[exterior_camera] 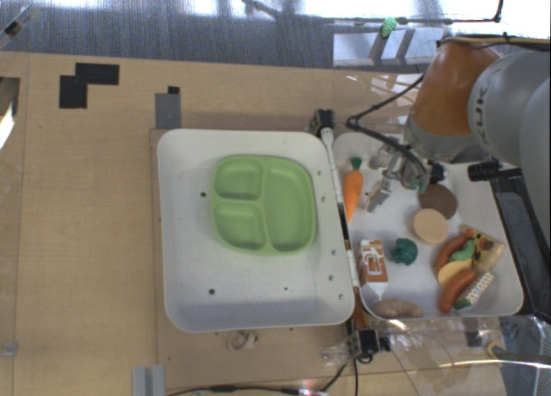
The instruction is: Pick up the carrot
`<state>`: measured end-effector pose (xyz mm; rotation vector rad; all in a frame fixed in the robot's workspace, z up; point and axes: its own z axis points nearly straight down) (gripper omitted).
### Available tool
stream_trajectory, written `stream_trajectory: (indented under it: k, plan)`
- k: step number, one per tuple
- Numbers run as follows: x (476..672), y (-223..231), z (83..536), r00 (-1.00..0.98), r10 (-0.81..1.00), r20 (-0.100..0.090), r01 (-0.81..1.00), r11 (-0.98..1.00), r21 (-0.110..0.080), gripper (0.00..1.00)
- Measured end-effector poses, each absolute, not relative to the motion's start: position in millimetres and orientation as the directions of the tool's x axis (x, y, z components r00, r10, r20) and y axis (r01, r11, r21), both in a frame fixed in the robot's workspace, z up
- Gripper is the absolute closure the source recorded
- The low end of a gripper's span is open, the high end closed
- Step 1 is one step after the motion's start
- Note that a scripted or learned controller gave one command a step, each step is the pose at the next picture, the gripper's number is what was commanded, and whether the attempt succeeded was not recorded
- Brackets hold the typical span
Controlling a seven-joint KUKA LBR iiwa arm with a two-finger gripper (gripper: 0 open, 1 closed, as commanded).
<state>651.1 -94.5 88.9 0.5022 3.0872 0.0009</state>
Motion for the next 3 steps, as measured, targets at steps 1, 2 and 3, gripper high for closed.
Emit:
stream_trajectory:
  k: [1, 2, 3]
  plan:
    - [625.3, -83, 89, -0.938, 0.345, -0.013, 0.345, 0.939, 0.004, 0.0]
    - [649.4, -82, 88, -0.763, 0.646, -0.01, 0.646, 0.763, 0.006, 0.0]
    - [658.6, -83, 87, -0.74, 0.673, 0.004, 0.673, 0.74, -0.003, 0.0]
